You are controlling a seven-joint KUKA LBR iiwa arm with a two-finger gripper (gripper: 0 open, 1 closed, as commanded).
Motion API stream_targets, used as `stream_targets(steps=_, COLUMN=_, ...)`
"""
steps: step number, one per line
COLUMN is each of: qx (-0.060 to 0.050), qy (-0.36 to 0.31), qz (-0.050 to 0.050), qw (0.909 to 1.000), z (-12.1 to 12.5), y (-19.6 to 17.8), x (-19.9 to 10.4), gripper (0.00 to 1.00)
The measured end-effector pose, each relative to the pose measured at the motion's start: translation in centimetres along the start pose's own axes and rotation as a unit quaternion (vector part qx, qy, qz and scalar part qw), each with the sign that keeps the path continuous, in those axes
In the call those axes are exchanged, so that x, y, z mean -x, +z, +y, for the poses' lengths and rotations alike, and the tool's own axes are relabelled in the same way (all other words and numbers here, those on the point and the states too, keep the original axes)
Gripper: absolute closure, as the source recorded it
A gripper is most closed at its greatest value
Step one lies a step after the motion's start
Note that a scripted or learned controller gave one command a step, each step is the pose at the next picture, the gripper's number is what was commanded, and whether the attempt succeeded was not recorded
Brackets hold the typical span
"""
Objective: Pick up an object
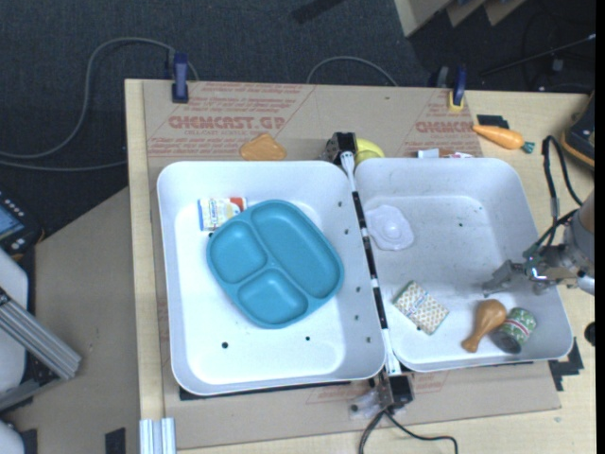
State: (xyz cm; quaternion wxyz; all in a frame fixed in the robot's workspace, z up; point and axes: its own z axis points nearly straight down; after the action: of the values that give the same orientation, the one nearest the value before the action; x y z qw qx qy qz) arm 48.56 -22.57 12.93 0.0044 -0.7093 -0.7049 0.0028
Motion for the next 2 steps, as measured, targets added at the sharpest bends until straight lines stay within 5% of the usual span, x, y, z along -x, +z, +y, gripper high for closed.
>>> stream_targets(steps=1, qx=0.009, qy=-0.005, qz=-0.003, qw=0.9999, z=6.7, y=-2.4, x=-0.6, gripper=0.0)
stream_targets(steps=2, qx=0.002, qy=-0.001, qz=0.0, qw=1.0, z=-1.1, y=-0.9, x=-0.1, gripper=0.0)
